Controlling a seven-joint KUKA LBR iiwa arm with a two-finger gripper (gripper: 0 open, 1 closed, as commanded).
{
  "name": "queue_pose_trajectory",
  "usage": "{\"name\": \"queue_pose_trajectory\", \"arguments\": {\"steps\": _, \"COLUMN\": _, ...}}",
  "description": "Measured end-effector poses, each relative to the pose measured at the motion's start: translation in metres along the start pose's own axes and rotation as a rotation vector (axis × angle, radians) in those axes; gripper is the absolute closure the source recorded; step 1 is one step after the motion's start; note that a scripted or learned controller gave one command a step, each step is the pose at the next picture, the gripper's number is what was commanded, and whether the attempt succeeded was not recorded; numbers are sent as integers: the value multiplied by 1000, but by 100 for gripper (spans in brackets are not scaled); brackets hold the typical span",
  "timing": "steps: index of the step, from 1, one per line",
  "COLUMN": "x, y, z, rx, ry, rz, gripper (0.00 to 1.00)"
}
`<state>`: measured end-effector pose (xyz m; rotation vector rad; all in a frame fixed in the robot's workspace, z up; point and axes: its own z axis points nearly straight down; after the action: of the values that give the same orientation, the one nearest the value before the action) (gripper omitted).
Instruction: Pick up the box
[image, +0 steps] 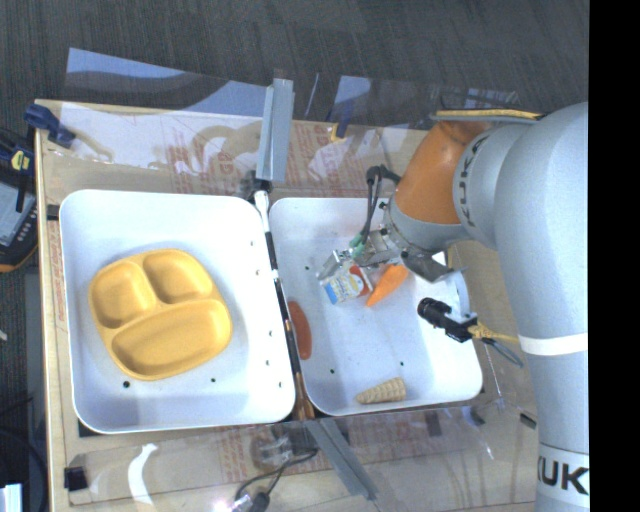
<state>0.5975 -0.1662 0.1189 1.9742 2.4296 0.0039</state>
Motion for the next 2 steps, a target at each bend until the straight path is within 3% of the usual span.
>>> {"name": "queue_pose_trajectory", "arguments": {"steps": 1, "x": -2, "y": -3, "z": 22, "rx": 3, "ry": 3, "rz": 4, "gripper": 0}}
{"name": "queue_pose_trajectory", "arguments": {"steps": 2, "x": -3, "y": -1, "z": 10, "rx": 0, "ry": 1, "rz": 0, "gripper": 100}}
